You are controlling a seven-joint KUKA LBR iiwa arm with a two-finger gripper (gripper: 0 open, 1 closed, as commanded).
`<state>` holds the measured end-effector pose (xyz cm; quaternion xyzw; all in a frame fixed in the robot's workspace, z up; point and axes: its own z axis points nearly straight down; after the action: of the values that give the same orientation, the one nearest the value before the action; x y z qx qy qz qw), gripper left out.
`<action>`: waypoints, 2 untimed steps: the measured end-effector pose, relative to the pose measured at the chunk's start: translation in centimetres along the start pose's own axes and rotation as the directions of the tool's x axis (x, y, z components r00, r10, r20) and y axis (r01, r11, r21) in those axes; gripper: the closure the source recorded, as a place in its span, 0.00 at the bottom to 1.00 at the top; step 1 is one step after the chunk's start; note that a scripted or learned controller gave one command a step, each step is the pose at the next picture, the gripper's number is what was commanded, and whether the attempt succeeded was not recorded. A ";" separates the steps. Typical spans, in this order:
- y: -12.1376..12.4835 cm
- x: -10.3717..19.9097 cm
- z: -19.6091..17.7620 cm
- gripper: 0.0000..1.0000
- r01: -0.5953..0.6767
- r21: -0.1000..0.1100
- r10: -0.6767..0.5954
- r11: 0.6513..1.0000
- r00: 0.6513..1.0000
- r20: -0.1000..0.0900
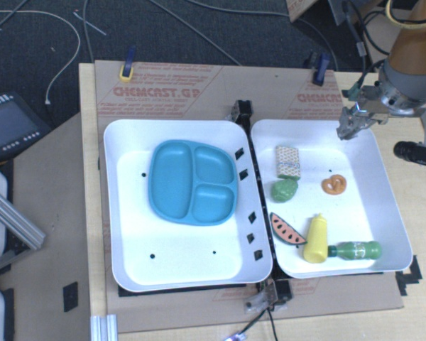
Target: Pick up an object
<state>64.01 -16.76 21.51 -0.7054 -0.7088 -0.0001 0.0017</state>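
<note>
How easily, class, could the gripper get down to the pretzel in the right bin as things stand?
Probably yes. The gripper hovers over the right bin's far corner, and the pretzel lies alone on bare floor, apart from the green toy and yellow bottle.

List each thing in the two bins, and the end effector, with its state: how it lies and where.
Blue divided plate: flat, left bin.
Checkered block: lying flat, right bin.
Green lump: just below the block.
Pretzel: flat, apart.
Watermelon slice: flat, near the divider.
Yellow bottle: on its side.
Green bottle: on its side.
End effector: over the right bin's far edge.
</note>
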 end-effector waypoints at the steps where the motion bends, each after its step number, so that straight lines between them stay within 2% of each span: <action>1: -0.6 5.5 0.7 1.00 0.000 0.001 0.000 1.000 1.000 0.000; 2: -1.6 9.7 0.3 1.00 -0.001 0.000 0.001 1.000 1.000 0.001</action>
<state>62.35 -7.05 21.21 -0.7056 -0.7086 0.0002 0.0016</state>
